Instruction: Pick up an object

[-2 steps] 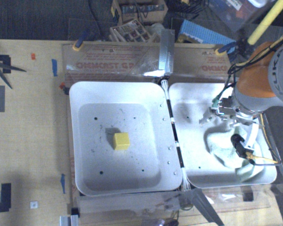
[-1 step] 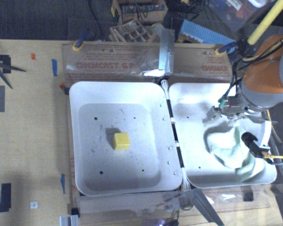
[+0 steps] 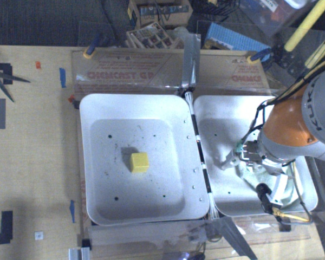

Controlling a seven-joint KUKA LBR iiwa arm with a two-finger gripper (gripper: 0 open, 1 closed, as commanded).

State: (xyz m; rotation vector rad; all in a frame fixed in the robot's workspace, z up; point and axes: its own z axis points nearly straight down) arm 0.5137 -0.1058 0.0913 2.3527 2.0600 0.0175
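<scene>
1. Yellow block (image 3: 140,162) is lying near the centre of the left bin (image 3: 97,112), untouched.
2. Gripper (image 3: 239,157) is hanging over the right bin (image 3: 216,108), at the block's three o'clock, well apart.
3. Pick not yet begun; reach, descent and grasp are all remaining.

Light wooden bench (image 3: 27,167) with blue tape marks (image 3: 62,77); dark carpet floor (image 3: 54,12) beyond the far edge; cardboard box of clutter (image 3: 154,7) far centre; yellow pole (image 3: 311,18) far right.
</scene>
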